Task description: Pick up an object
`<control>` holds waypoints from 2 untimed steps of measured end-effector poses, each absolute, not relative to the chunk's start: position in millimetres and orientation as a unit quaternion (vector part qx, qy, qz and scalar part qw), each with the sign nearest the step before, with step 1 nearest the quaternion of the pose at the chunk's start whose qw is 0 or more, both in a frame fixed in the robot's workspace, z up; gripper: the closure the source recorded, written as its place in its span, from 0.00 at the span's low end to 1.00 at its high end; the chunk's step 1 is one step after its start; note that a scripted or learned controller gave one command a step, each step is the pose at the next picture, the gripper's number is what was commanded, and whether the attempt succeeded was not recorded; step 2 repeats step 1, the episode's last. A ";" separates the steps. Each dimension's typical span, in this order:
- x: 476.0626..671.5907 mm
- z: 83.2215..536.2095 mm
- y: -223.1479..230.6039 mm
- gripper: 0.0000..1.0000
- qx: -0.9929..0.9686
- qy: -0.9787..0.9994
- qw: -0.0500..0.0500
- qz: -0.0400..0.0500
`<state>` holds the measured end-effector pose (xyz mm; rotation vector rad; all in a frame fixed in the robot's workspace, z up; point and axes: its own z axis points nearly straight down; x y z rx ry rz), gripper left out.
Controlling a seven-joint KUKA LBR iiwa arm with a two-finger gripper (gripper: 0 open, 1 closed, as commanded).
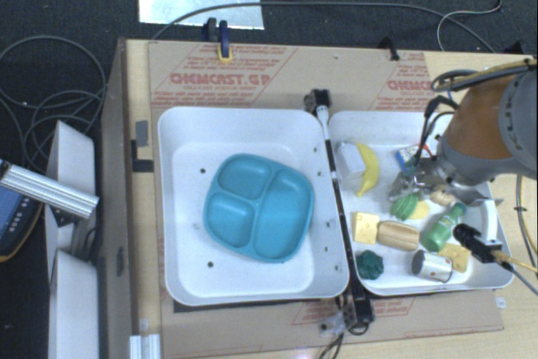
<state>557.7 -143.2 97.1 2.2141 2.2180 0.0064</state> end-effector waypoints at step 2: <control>572.4 194.1 -59.5 1.00 0.706 0.708 0.001 0.001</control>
